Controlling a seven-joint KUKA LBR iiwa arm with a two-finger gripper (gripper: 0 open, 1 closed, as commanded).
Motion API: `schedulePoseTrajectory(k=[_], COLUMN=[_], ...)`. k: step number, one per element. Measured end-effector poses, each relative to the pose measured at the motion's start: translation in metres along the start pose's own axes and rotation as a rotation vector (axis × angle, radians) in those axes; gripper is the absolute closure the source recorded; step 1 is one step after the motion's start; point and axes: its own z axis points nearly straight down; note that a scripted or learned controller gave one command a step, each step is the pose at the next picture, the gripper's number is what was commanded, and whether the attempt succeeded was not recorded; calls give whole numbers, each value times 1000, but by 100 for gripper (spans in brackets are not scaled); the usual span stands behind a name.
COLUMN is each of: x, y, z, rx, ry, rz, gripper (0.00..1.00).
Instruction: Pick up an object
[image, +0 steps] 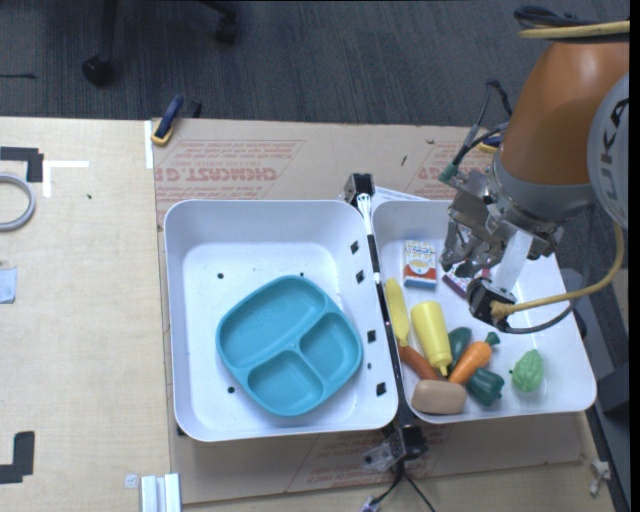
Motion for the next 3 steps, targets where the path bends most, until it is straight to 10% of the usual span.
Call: schedulePoseTrajectory(k=[1, 3], x=[-70, -70], y=[-11, -10], z=[21, 2], rx=[2, 4], ry=[-1, -5], rz=[277, 270], gripper=[100, 100])
